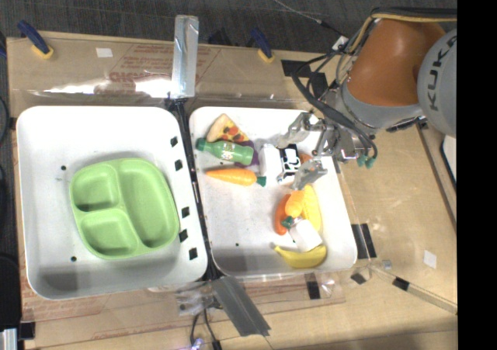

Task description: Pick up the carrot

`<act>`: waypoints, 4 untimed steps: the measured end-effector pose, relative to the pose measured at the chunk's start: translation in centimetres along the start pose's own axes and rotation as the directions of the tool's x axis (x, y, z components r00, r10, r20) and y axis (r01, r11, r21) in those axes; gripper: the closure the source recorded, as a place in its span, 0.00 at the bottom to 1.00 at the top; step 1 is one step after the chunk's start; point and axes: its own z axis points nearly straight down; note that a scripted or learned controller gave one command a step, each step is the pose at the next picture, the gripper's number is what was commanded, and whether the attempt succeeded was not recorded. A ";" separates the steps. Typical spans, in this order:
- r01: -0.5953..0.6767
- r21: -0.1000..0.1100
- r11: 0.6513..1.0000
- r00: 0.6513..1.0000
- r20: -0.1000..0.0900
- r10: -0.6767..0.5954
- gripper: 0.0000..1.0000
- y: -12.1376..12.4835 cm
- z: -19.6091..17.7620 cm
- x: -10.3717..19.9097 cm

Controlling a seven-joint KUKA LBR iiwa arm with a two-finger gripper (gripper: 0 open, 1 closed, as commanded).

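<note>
In the left bin [31,185] a green divided plate [123,206] is sitting alone. In the right bin [233,255] the carrot [231,177] is lying flat just below a green bottle [227,152], its leafy tip pointing right. It is looking light, rigid and smooth, probably best pinched across its thick middle. The gripper [299,156] is hovering right of it, fingers spread, holding nothing.

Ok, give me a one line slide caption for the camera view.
End effector poised over the right bin, just right of the carrot, with a green divided plate in the left bin.
</note>
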 end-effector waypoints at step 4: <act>0.032 0.001 1.000 0.999 0.007 -0.032 1.00 -3.4 -0.9 8.9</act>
